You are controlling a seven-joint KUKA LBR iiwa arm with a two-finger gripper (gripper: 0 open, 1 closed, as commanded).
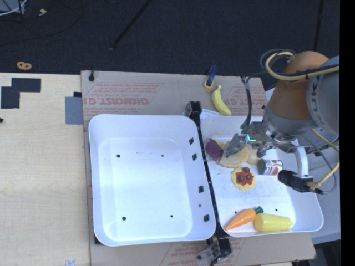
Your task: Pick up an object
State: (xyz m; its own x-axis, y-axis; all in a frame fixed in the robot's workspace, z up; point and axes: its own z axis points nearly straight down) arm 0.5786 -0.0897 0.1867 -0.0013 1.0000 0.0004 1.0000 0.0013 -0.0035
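- Inside the right bin: carrot, yellow pepper, small pizza, purple piece.
- Gripper above them; whether its fingers are apart, I cannot tell.
- Left bin sits alongside.

White bins; yellow banana; purple piece; pale yellow tart with red and dark topping; orange carrot with green top; yellow pepper.

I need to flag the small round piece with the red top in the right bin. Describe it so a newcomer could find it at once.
Start at the right bin, the one the arm reaches into. Near its middle, just below the gripper, lies the small round tart. Its pale yellow disc with a dark red centre sets it apart from the carrot and the yellow pepper nearer the front edge.
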